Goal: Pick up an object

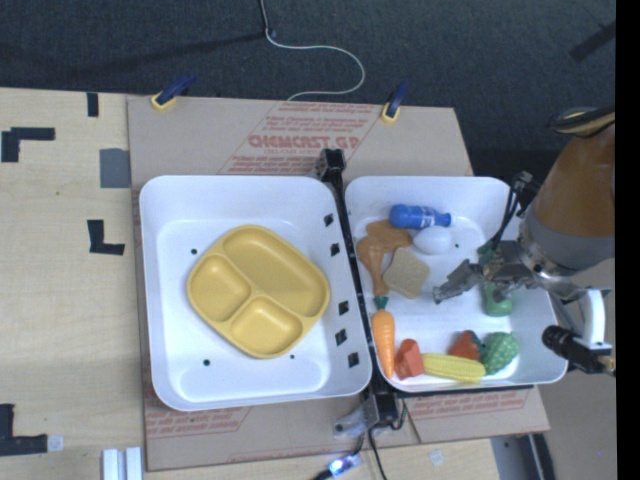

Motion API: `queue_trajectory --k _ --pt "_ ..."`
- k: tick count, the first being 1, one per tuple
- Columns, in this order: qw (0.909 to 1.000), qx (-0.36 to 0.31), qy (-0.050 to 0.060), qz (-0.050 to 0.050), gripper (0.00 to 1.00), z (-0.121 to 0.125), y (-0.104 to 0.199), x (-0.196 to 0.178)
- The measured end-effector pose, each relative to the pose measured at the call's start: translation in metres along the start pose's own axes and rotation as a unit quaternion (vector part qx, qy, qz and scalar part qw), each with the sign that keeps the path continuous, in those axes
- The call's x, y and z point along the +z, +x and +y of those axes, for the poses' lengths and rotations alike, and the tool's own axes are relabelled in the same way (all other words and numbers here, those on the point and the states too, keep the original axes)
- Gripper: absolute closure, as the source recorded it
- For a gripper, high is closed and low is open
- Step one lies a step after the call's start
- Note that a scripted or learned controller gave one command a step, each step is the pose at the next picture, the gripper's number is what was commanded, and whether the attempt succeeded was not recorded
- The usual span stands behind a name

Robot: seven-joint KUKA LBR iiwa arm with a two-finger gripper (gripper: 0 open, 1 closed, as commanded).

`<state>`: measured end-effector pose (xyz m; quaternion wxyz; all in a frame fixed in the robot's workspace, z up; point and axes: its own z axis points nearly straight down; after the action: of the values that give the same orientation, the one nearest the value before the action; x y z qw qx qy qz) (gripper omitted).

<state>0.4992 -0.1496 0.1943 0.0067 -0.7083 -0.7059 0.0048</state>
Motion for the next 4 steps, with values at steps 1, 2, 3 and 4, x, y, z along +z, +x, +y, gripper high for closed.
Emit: queue_trajectory --k 1,2,3,4 --pt "1.0000 -0.002 -0.007 -0.001 0.00 0.003 0.000 -0.007" --pt "1.0000 -0.002 -0.005 -0.001 0.00 0.007 -0.008 0.048" --pt "1.0000 -0.002 -0.005 -0.001 0.00 0.009 -0.010 0.092" --pt "1.0000 -0.002 -0.007 -0.002 0.00 0.009 -0.010 0.110"
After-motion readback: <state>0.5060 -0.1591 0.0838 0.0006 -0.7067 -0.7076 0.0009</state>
